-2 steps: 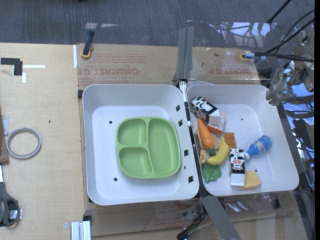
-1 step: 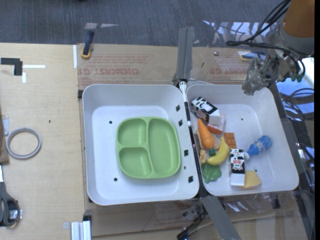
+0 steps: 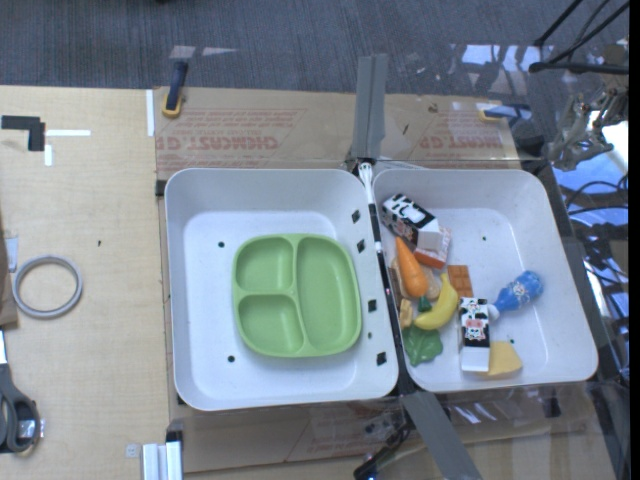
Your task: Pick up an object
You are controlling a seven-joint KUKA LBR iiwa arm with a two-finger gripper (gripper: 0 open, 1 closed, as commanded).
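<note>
Looking down on the worktop [image 3: 90, 198], you see two white bins side by side, touching along their inner walls. The left bin [image 3: 180, 298] holds one thing, a green plate [image 3: 298, 295] with three compartments, lying flat near the middle. The right bin [image 3: 562, 268] holds the things you could pick, and most of them crowd against its left wall. At the far end of that cluster lies a cow-patterned carton [image 3: 408, 211], tilted, with a small red and white box [image 3: 432, 244] just beside it. A carrot [image 3: 409, 266] runs along the wall below them, its tip near a banana [image 3: 437, 311]. An orange cracker [image 3: 458, 277] lies flat between the carrot and a second carton [image 3: 474, 326], which touches the banana's end. A green leafy piece [image 3: 421, 345] sits in the near left corner, under the banana. A yellow cheese wedge [image 3: 506, 360] rests against the second carton's lower end, close to the near wall. A blue bottle [image 3: 519, 290] lies on its side, a little apart from the rest, towards the bin's middle right. Whether the hand is spread or pressed together you cannot tell. On the bare wood to the left, well apart from the bins, lie a tape roll [image 3: 45, 286] and scissors [image 3: 14, 424].
</note>
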